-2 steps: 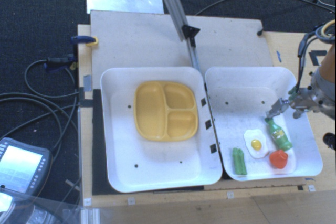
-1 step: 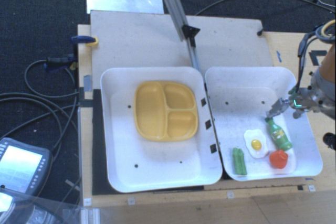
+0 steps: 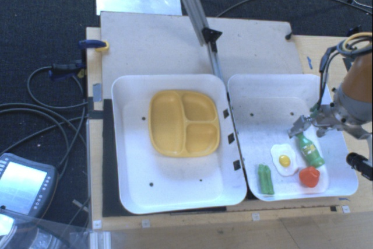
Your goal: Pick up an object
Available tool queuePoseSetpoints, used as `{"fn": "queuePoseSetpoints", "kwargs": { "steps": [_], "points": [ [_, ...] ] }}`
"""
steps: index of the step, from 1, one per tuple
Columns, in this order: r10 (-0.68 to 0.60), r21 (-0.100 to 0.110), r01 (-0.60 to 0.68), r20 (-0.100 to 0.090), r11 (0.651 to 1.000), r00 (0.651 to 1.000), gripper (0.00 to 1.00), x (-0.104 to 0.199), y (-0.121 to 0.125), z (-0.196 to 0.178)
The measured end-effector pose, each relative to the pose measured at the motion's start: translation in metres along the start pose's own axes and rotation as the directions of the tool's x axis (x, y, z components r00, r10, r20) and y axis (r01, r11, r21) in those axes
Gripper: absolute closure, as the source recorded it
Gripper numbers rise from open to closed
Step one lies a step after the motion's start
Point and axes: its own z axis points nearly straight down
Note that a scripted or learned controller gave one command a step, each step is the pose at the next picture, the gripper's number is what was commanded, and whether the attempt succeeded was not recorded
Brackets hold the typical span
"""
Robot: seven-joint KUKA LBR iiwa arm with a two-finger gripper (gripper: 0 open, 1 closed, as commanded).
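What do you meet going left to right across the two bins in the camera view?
Left bin → yellow divided plate → right bin → green pod → fried egg → green bottle, with the red tomato just below it.

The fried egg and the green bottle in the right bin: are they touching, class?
Cannot tell. In the camera view the fried egg and the green bottle lie side by side with edges nearly meeting; no plain gap or contact shows.
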Motion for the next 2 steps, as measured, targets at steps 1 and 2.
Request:
{"fn": "queuePoseSetpoints", "kwargs": {
  "steps": [1,2],
  "points": [
    [-0.004,0.000,0.004,-0.001,1.000,1.000,0.00,0.007,0.007,0.056],
    [0.001,-0.003,-0.001,0.001,1.000,1.000,0.00,0.007,0.007,0.067]
  ]
}}
